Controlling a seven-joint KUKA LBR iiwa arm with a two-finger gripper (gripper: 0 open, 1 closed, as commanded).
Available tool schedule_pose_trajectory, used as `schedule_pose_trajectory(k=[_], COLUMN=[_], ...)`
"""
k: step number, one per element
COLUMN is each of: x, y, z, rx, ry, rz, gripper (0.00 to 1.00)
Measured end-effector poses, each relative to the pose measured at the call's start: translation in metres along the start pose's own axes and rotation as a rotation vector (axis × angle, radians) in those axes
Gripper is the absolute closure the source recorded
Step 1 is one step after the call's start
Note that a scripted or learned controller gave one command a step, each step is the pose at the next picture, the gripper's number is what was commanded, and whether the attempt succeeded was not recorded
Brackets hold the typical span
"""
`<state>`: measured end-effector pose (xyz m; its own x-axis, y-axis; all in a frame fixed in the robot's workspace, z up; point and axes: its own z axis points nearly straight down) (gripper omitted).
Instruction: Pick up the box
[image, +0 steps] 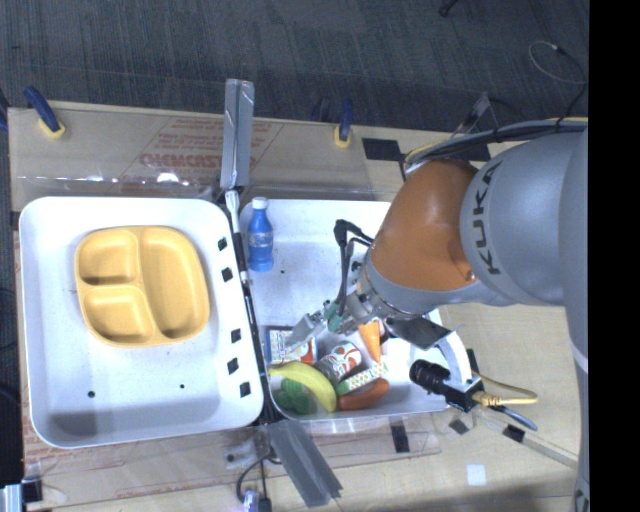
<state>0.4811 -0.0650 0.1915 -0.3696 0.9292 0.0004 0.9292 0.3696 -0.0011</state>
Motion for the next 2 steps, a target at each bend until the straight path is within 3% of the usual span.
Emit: schedule_pose_trajectory(k=[1, 2], x=[-0.03, -0.056], y=[-0.018, 0.05], z=[0.094, 0.1], rx=[0.003, 0.001], ry=[0.003, 0.001], rz=[-0.022, 0.167], gripper=[0.0, 0.0])
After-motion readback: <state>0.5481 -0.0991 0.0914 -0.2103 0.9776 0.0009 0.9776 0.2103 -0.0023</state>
